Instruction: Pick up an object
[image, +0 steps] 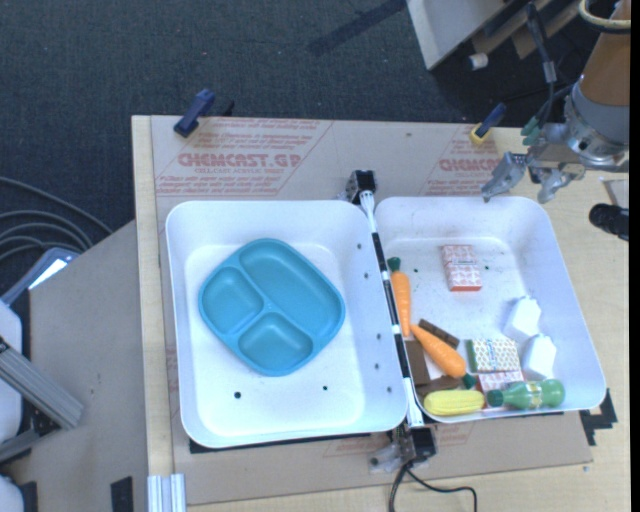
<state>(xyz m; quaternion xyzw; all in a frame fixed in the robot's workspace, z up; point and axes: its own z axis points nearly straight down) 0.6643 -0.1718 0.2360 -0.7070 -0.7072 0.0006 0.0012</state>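
My gripper (526, 184) hangs over the far right corner of the right bin (560, 262), with the fingers spread and nothing between them. Below it in that bin lie a small orange-and-white box (461, 267), two carrots (400, 297) (441, 351), a brown bar (436, 333), two white blocks (523, 317) (540, 353), a patterned packet (496, 356), a yellow corn-like piece (453, 402) and a green bottle (526, 395). The small box is the nearest to the gripper, well toward the near side of it.
The left bin (190, 240) holds a blue divided plate (271, 305). A black divider with clips (379, 262) runs between the bins. Blue clamps (193, 111) (487, 124) sit on the cardboard backing at the far edge.
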